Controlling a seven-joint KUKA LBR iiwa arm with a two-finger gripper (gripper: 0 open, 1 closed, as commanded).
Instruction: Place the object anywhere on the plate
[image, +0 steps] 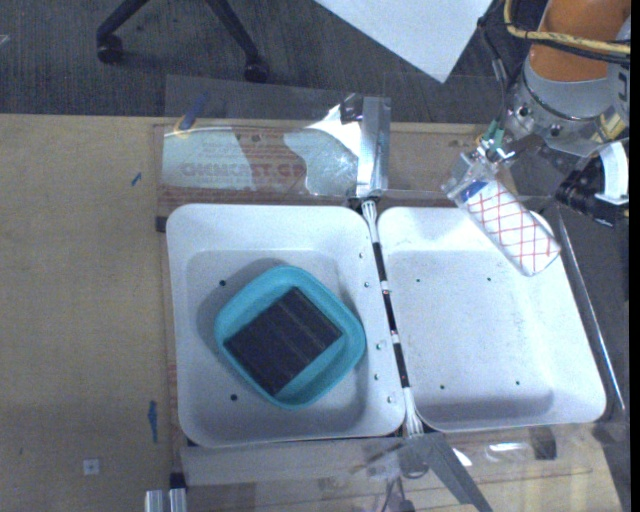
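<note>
The jaws (487, 158) hang over the far right corner of the right bin (480, 400), below the arm's (575, 60) grey wrist and orange band. They are clenched on the near end of a pouch (515, 228), white with a red grid pattern, which slants down and to the right from the grip. The pouch's lower end lies over the bin's far right rim; whether it touches the rim or hangs just above it cannot be told. A small blue-and-white tab shows where the jaws meet the pouch.

The plate (232, 305) sits in the left bin (190, 240), well apart from the pouch. It is teal, square with rounded corners, turned at an angle, and a dark ribbed square (282, 340) fills its middle. The two bins touch along their inner rims on the wooden bench (70, 300).

Beyond the left bin lies a shiny clear wrapper (255, 160) with faint red lettering, and a metal bracket (372, 150) stands at the far end of the seam between the bins. A white sheet (410, 25) and chair legs (180, 30) show on the dark floor past the bench.
</note>
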